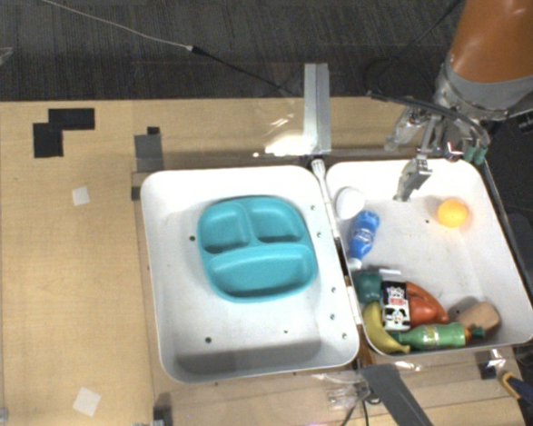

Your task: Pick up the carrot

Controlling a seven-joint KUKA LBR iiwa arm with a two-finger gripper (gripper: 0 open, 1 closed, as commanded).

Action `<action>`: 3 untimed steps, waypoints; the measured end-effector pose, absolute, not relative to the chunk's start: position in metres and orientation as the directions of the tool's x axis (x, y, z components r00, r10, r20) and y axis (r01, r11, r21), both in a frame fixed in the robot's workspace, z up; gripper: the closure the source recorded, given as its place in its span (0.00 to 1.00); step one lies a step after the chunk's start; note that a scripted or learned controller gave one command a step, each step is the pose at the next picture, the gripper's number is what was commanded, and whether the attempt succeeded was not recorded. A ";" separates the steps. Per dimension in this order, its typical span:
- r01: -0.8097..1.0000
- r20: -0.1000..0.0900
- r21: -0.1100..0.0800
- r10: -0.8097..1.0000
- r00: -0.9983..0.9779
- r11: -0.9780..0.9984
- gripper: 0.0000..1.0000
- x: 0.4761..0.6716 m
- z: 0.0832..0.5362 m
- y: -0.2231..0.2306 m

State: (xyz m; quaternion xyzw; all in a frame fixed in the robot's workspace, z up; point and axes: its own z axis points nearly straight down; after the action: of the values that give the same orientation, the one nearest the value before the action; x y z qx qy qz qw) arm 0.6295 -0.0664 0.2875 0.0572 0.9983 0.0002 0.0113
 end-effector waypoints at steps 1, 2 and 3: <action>0.016 -0.020 -0.002 0.016 -1.000 1.000 0.00 0.588 0.367 -0.095; -0.462 -0.015 -0.012 -0.462 -0.887 0.887 0.00 0.530 0.452 -0.139; -0.346 -0.009 -0.006 -0.346 -0.938 0.938 0.00 0.499 0.424 -0.180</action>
State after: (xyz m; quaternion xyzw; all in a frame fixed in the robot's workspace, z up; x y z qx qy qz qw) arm 0.4989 -0.1798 0.4240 -0.1760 0.9844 -0.0024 0.0051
